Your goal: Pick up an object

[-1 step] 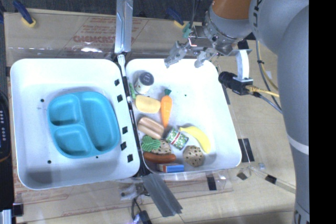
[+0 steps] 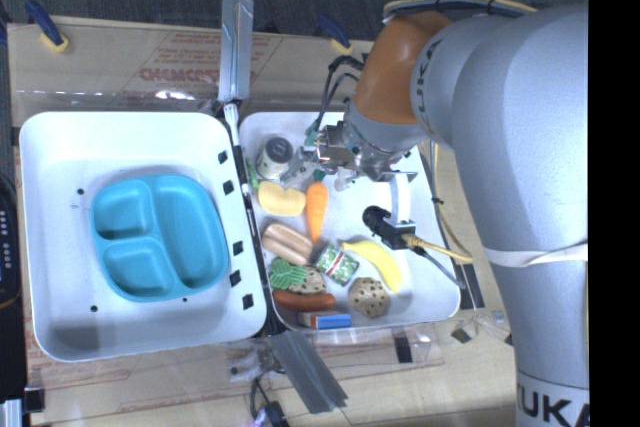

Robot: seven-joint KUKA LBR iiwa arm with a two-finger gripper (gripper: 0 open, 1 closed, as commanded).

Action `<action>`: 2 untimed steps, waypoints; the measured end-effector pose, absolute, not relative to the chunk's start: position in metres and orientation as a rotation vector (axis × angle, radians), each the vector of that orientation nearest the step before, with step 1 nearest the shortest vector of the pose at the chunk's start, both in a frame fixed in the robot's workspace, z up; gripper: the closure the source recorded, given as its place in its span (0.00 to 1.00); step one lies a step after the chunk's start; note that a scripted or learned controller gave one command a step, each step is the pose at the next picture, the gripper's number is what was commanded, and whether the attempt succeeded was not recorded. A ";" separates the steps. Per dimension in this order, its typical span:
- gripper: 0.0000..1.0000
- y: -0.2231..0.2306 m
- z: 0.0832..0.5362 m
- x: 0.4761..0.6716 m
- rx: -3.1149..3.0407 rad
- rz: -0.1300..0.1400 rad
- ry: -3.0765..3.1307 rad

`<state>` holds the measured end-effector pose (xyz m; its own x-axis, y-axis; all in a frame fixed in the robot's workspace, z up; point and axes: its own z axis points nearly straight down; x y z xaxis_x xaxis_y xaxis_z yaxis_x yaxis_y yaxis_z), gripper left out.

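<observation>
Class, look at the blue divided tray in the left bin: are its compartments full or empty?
Empty. All three compartments of the blue tray show bare blue plastic.

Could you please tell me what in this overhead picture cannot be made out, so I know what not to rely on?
- Gripper, camera view: the wrist hides its fingers, so open or shut is unclear.
- Far right corner of the right bin: covered by the arm.
- Small jar: too small to read its contents.
- Green packet: print is blurred.
- Orange-and-blue item at the near wall: too small to identify.
</observation>
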<state>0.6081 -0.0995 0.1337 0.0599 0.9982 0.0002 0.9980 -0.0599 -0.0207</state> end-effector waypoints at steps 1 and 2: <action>0.00 -0.112 0.089 0.601 -2.171 0.005 -2.263; 1.00 -0.112 0.095 0.601 -2.164 0.012 -2.262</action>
